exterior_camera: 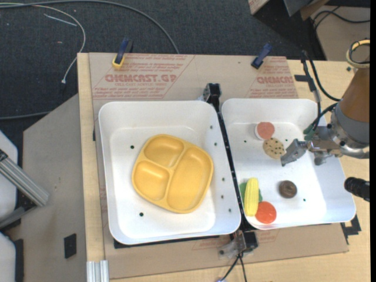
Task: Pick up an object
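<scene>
The nearest candidate is a round speckled cookie (272,148) in the upper middle of the right bin (329,207), just below a pink disc (265,130). Lower in that bin lie a dark brown round piece (287,188), a yellow corn cob (251,195) and an orange-red ball (266,212). The gripper (305,151) hangs at the right of the frame, just beside the cookie, and nothing is visibly held; I cannot tell how it is set. This looks like the approach step. Next, it likely needs to centre over 1 item and descend. The left bin (117,157) holds a yellow divided plate (172,173).
</scene>
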Motion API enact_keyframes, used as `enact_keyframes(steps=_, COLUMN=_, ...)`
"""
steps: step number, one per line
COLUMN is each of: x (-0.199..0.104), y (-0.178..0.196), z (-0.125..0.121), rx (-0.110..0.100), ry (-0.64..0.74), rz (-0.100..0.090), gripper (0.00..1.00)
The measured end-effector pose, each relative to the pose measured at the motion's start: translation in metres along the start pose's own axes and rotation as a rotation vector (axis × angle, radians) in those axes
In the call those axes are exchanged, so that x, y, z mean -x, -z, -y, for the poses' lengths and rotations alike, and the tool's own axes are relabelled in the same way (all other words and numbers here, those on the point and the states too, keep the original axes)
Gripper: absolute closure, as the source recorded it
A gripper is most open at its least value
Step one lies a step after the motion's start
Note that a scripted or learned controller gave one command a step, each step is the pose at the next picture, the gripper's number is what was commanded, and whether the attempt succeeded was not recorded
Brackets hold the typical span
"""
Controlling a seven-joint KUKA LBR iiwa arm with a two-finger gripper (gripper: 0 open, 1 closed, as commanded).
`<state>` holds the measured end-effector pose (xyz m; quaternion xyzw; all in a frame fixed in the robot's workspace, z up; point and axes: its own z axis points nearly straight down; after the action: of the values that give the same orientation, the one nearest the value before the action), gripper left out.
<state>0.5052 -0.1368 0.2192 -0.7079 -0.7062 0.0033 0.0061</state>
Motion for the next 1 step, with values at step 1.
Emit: enact_keyframes(steps=1, x=-0.0002, y=0.0053, z=-0.0025, rx=0.011, ry=0.003, rz=0.002, gripper=0.0)
